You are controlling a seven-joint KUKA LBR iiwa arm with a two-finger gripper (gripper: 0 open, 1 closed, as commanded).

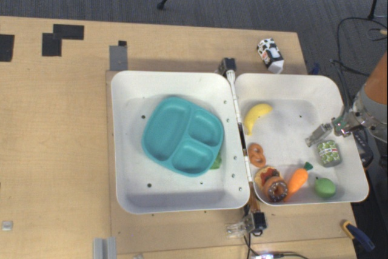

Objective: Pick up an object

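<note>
Can, green-labelled, sits in the right bin toward its right wall, and from here it looks the likeliest pick.

Left to right as I see it:
- Left bin: teal tray, tilted, something green peeking out at its lower right edge.
- Right bin: banana near the divider, pretzel below it, donut at the lower rim, carrot leaning beside the donut, lime in the lower right corner.
- Table: a small black-and-white carton lies outside the bins, above the right one.

Tool hangs just above and slightly left of the can, close enough that they may touch. Whether its fingers are apart or together, I cannot tell at this resolution. Nothing is visibly between them.

Can appears upright, so no long axis to align with. Arm enters over the right wall, wrist angled down and left into the bin.

My read: a short drop toward the can is the move that matters.
</note>
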